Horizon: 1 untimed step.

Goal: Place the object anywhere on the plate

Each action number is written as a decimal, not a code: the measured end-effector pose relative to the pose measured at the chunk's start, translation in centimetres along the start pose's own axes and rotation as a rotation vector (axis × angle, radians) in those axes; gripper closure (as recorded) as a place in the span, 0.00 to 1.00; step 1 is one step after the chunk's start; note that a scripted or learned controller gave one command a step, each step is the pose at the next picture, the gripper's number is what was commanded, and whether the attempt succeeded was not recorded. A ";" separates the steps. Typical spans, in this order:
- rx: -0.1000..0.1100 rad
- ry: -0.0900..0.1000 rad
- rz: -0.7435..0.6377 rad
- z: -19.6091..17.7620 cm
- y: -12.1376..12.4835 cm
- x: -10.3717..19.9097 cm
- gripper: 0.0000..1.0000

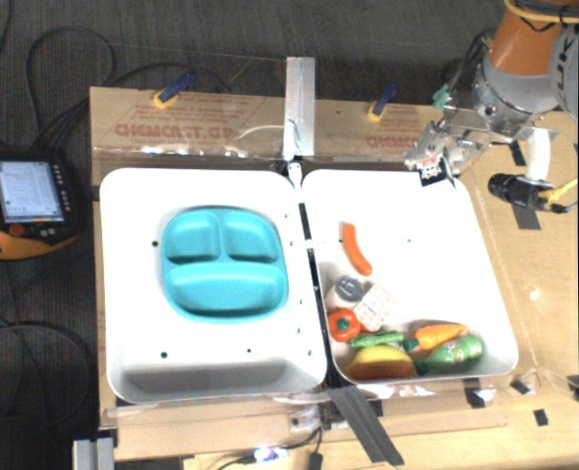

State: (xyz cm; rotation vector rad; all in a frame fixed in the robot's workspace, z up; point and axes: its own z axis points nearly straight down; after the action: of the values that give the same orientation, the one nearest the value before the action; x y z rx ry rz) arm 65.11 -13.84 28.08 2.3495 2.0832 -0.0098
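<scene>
Nearest the camera, a heap of toy food is crowding the front of the right bin (485,262): a yellow and red piece (379,362) is lying at the front wall, a green leafy piece (458,351) is sitting just to its right, and an orange carrot-like piece (436,335) is resting on top between them. A small red tomato (341,323) is sitting at the heap's left end, close to the wall that the two bins share. Just behind it a white tag-like item (374,307) and a small grey round object (348,289) are lying close together, perhaps touching — the view is too coarse to say. Farther back an orange chili pepper (357,249) is lying alone on the bin floor, well apart from the heap. In the left bin (132,341) a blue plate (224,262) with three compartments is sitting near the middle, with nothing showing on it. At the far right corner of the right bin the gripper (436,164) is hanging over the rim, on the grey arm (526,27) with its orange band; whether the jaws are open or closed I cannot tell. Behind both bins, on the bench (544,292), two clamps are gripping a brown board (201,120).
</scene>
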 end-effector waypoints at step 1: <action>-0.003 0.002 -0.035 -7.6 0.9 -7.2 1.00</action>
State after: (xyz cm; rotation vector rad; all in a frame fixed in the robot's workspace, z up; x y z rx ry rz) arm 65.20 -21.05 35.71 2.3116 2.1240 -0.0041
